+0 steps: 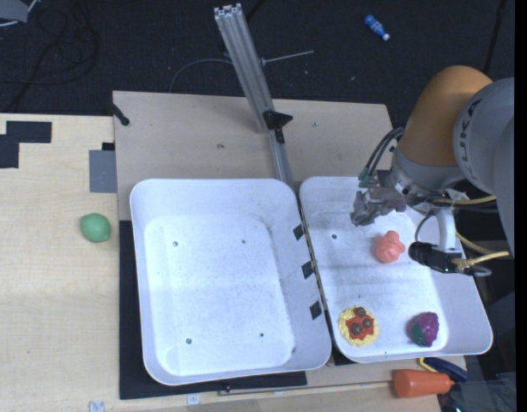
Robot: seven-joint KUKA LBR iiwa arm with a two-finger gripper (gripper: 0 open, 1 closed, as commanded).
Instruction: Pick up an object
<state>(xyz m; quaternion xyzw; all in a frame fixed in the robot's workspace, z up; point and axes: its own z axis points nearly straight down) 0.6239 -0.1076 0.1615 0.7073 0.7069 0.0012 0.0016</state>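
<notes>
- The gripper [365, 214] hangs low over the right white plastic bin's [469, 337] far half; I cannot tell its state.
- The lumpy salmon-pink toy [388, 247] lies just beside it, probably the chosen target.

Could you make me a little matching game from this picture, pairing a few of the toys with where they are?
Things:
1. green ball
2. purple grapes
3. orange carrot
4. pink toy

Places:
A. near right corner of the right bin
B. just below the claw
C. on the wood left of the left bin
D. outside the bins, at the near edge

Pairs: 1-C, 2-A, 3-D, 4-B
</notes>
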